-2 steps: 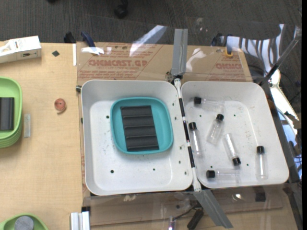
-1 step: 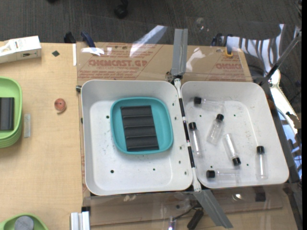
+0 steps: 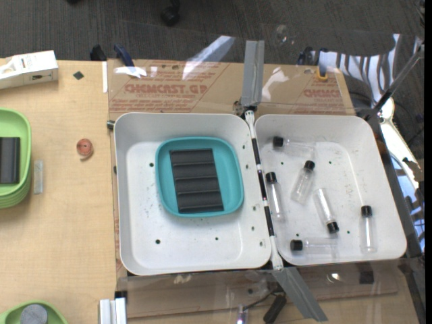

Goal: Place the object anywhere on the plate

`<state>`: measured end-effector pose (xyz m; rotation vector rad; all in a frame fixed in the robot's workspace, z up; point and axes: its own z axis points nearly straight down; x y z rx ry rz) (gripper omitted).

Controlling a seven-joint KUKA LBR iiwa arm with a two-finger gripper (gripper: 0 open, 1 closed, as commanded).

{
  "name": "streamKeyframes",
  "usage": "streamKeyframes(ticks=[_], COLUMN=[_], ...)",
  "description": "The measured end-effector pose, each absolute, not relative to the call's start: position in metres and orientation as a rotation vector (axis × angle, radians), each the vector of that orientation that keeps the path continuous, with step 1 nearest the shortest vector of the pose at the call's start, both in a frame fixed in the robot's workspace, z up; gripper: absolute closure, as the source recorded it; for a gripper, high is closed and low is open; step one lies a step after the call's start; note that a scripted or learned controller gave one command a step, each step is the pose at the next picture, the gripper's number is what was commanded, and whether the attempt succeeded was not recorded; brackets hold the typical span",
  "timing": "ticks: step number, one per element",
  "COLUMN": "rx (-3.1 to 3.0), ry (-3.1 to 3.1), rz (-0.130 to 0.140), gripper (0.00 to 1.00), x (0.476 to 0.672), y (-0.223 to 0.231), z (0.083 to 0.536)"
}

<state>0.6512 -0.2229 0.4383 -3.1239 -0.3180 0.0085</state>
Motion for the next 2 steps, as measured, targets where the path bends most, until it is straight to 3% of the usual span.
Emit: streamKeyframes(ticks=[2], rx=[-3.124], ry=[-0.319], rz=[0.009], gripper=[0.00], x=[0.6545], y=[-0.2229], z=[0.4379])
